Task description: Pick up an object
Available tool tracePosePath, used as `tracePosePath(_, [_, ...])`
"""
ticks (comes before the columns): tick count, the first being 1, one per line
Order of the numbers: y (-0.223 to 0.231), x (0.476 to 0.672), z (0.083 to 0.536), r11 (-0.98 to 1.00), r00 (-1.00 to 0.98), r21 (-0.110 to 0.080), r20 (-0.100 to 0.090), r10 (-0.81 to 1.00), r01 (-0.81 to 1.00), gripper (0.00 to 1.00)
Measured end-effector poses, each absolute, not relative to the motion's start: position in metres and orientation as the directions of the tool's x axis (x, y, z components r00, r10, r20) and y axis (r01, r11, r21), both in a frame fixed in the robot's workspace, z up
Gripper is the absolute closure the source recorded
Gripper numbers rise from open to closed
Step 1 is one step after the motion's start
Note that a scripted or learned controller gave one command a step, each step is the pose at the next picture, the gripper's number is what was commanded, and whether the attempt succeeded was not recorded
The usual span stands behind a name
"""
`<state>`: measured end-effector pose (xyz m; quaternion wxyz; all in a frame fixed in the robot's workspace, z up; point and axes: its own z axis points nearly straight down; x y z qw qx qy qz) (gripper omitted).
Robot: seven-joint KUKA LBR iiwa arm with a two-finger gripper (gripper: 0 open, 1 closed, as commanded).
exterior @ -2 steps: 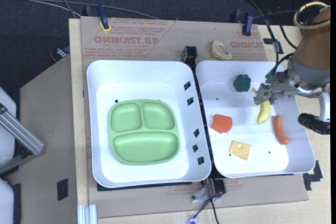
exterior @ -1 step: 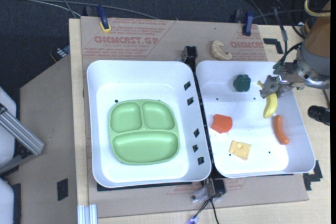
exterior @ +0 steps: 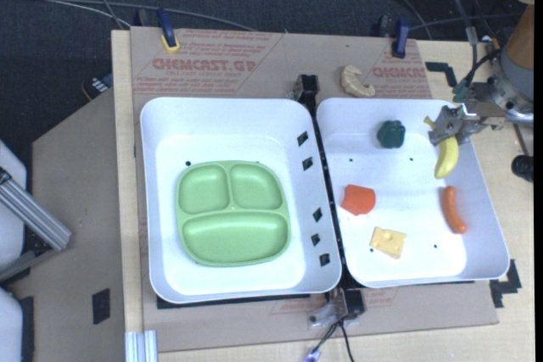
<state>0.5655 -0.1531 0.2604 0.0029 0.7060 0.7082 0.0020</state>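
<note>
Looking down at a slant on two shallow white bins sitting side by side on a bench. Holding a green divided plate (exterior: 232,213) in the left bin (exterior: 157,182), with three compartments facing up. Scattering five small items across the right bin (exterior: 484,254): a dark green lumpy piece (exterior: 391,134) near the far edge, an orange-red piece (exterior: 358,199) near the divider, a yellow cheese wedge (exterior: 388,242) toward the near edge, an orange sausage (exterior: 455,209) along the right side, and a yellow banana (exterior: 446,158) just above it. Reaching in from the right, the gripper (exterior: 447,125) hanging over the far right corner of the right bin, directly at the banana's upper end. Being too small and cluttered to tell whether open or shut, or touching the banana. Resting outside the bins, a beige curved object (exterior: 356,81) lying on the cardboard beyond the far edge.
</note>
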Motion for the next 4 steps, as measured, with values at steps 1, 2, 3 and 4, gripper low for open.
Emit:
tracePosePath(1, [-0.104, 0.567, 0.246, 0.005, -0.005, -0.002, 0.002, 1.0, 1.0, 1.0])
tracePosePath(2, [-0.054, 0.577, 0.243, 0.006, -0.006, 0.0, 0.002, 1.0, 1.0, 1.0])
tracePosePath(3, [-0.001, 0.566, 0.238, 0.006, -0.006, -0.003, 0.003, 1.0, 1.0, 1.0])
tracePosePath(4, [0.053, 0.56, 0.226, 0.005, -0.005, -0.004, 0.002, 1.0, 1.0, 1.0])
